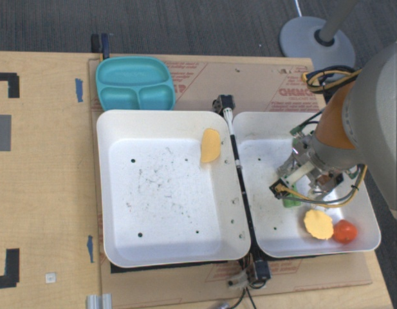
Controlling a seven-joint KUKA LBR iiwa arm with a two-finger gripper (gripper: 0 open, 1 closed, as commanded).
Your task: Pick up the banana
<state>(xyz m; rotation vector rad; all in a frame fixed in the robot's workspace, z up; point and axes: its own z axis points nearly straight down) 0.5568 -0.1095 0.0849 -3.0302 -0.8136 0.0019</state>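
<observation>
The banana (pixel 210 145) is a short yellow piece lying in the left bin (pixel 121 172), against its right wall near the far corner. My gripper (pixel 300 184) hangs low over the middle of the right bin (pixel 262 153), well to the right of the banana and across the divider between the bins. A small green thing (pixel 290 203) lies just below the gripper, partly hidden by it. Nothing shows between the gripper and the banana.
A round yellow thing (pixel 318 224) and a red thing (pixel 345 231) lie together at the right bin's near right corner. A teal compartment tray (pixel 134 82) sits behind the left bin. The grey arm (pixel 372 108) covers the right bin's far right side.
</observation>
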